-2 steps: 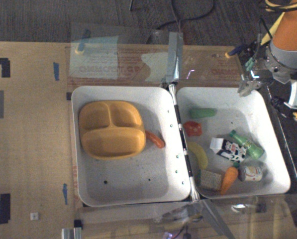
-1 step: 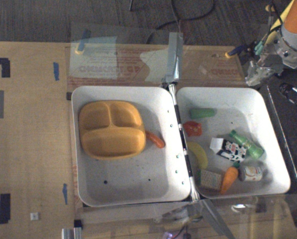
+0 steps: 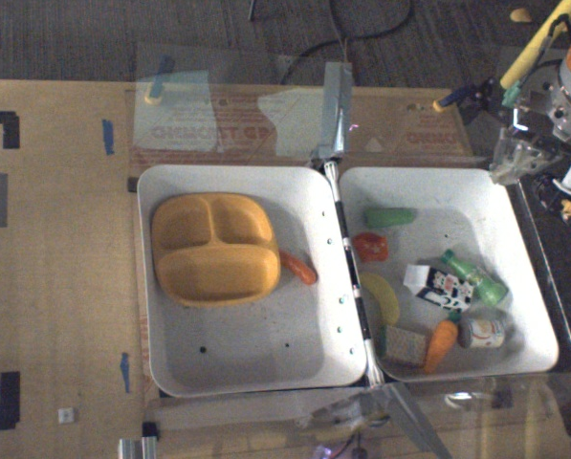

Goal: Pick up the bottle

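Camera view puts my gripper (image 3: 516,157) at the upper right, hanging over the back right corner of the right bin (image 3: 515,220), outside the clutter; I cannot tell its state from here. The bottle (image 3: 474,277), green, lies tilted in the right half of that bin, well apart from my gripper. It touches a black-and-white carton (image 3: 440,288) on its left, and a small can (image 3: 482,332) sits just below it. A carrot (image 3: 440,344) lies beside the can, near a yellow banana (image 3: 382,298). A red tomato (image 3: 370,246) and a green cucumber (image 3: 390,216) lie toward the divider. In the left bin (image 3: 266,352), 1 orange sectioned plate (image 3: 214,247) sits beside a small orange-red pepper (image 3: 299,268).
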Controlling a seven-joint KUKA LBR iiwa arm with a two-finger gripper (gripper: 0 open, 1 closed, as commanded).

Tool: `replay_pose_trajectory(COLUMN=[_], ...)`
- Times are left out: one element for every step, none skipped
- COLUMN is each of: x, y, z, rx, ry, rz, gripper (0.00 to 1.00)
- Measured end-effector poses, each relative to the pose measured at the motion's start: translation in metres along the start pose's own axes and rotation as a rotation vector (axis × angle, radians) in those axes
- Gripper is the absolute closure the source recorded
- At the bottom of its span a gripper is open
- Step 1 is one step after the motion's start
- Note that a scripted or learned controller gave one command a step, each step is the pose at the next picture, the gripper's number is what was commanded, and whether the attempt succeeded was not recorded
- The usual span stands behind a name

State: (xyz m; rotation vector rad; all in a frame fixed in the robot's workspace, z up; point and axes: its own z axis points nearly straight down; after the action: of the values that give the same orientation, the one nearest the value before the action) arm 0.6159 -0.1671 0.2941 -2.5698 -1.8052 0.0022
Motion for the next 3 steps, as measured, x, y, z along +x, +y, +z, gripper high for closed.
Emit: replay_pose_trajectory(x=[0.005, -0.014, -0.039], y=[-0.021, -0.098, -0.132], z=[0.004, -0.015, -0.005], rx=[0.001, 0.001, 0.003], ry=[0.000, 0.001, 0.001], rz=[0.089, 0.111, 0.374], gripper=[1.00, 1.00, 1.00])
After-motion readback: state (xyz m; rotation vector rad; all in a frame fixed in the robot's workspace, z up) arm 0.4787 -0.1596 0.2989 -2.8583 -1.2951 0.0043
